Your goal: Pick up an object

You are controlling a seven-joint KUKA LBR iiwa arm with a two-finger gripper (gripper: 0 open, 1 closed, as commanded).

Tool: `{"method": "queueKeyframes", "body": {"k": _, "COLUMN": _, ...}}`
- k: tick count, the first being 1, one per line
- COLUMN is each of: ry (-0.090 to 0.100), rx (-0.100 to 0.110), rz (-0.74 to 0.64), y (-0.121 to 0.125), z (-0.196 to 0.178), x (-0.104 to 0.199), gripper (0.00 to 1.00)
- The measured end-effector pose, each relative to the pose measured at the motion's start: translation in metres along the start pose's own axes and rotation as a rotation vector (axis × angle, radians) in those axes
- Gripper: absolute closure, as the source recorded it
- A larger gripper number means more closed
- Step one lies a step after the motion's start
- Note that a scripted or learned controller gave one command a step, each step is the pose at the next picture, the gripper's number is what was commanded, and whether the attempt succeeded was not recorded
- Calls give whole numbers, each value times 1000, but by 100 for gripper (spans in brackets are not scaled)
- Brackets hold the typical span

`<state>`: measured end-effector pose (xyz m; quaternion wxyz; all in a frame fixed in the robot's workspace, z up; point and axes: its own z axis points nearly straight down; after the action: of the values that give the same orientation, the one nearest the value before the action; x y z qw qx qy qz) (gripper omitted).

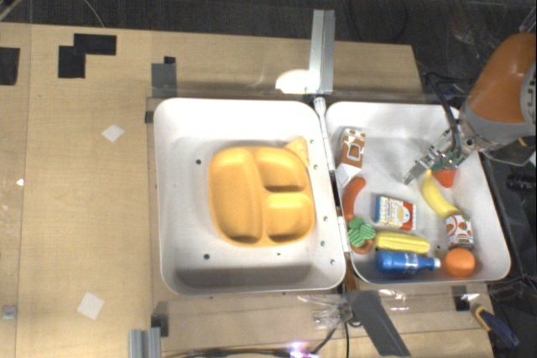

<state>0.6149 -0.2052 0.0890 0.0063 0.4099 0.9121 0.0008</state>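
- Hovering low in the right bin (497,218), the gripper (426,163) sits over bare floor just left of the banana (438,195) and a small red-orange piece (445,175). You cannot tell from this slant whether its fingers are spread or pressed together; nothing shows between them.
- Candidates all lie in that bin: the banana nearest, a small carton (394,213) below it, then a corn cob (403,242), blue bottle (403,263) and orange (460,262) along the near wall.
- Risk: the banana touches the red-orange piece, so a closing finger could catch both, or nudge the banana aside and close on air.
- Risk: items in the near row are packed tight; a descent there could land a finger on a neighbour.
- Room: open floor lies in the bin's upper middle; watch the right wall close to the wrist.
- The left bin (168,180) holds a yellow tray (260,193), well apart.
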Motion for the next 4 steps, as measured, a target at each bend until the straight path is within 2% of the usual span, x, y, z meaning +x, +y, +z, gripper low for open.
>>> {"method": "queueKeyframes", "body": {"k": 1, "ry": 2, "rx": 1, "rz": 146, "y": 5, "z": 1, "x": -4, "gripper": 0}}
{"method": "queueKeyframes", "body": {"k": 2, "ry": 1, "rx": 0, "rz": -121, "y": 20, "z": 1, "x": -17, "gripper": 0}}
{"method": "queueKeyframes", "body": {"k": 3, "ry": 0, "rx": -1, "rz": -46, "y": 30, "z": -41, "x": -27, "gripper": 0}}
{"method": "queueKeyframes", "body": {"k": 4, "ry": -8, "rx": -6, "rz": -51, "y": 33, "z": -54, "x": -28, "gripper": 100}}
